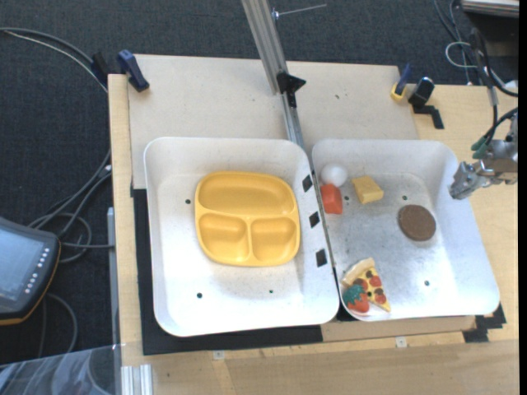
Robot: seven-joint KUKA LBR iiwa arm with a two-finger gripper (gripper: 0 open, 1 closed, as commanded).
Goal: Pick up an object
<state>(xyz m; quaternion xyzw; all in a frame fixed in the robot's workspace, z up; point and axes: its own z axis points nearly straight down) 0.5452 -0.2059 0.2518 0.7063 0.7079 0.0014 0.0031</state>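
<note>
**Two bins, five loose pieces, gripper parked at the right rim**

Starting at the left, we see the left bin (165,220), a shallow white tub with rounded corners. In it lies a yellow divided tray (247,217), flat on the floor and roughly centred, with one long compartment along the top and two smaller ones below.

Moving right across the shared wall, we come to the right bin (461,253), where the pickable pieces sit. Hard against the dividing wall, near the top, a small white ball (334,174) rests just above an orange-red block (331,198); the two look to be touching. Just beside them, a little further right, lies a yellow wedge (368,190) that reads as a piece of toy cheese. Down at the bin's lower left corner, against the rim, we find a toy pizza slice (365,286), pale crust with red, green and orange toppings. Further right, near the middle of the floor and well apart from the others, sits a flat brown disc (417,222), round and dark like a cookie.

At the far right, the gripper (463,181) hangs at the upper right rim of the right bin, grey and metallic, with cables trailing behind it. Nothing is visible between its tips, and it touches none of the pieces. We cannot tell whether it stands open or closed.
</note>
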